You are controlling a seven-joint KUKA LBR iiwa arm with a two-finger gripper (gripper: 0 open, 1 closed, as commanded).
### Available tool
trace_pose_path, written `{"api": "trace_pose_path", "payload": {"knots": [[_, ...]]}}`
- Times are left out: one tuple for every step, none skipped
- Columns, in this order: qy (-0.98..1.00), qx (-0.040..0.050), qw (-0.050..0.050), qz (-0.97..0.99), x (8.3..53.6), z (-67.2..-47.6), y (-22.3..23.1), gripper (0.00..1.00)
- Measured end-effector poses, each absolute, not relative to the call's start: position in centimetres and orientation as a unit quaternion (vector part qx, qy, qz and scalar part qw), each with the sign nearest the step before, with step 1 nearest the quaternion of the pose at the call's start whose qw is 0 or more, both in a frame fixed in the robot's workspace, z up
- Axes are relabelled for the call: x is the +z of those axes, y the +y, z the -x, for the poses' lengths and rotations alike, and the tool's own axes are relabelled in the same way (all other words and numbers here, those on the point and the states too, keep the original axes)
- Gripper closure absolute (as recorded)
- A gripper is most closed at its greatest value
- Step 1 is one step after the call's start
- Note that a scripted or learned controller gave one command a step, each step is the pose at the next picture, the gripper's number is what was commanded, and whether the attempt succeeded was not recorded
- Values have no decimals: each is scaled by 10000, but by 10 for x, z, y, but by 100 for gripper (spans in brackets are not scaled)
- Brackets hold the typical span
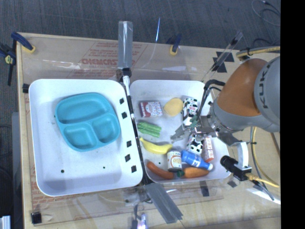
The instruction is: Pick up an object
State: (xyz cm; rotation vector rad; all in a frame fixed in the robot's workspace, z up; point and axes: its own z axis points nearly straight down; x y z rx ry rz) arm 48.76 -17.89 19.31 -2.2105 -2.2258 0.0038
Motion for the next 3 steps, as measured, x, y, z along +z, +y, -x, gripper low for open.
{"api": "trace_pose_path", "payload": {"knots": [[-7143,11,13,6998,91,-553,-209,0],[-7973,-1,-2,6036,110,-631,-180,0],[-7351,-15,-17,6779,97,-660,-160,0]]}}
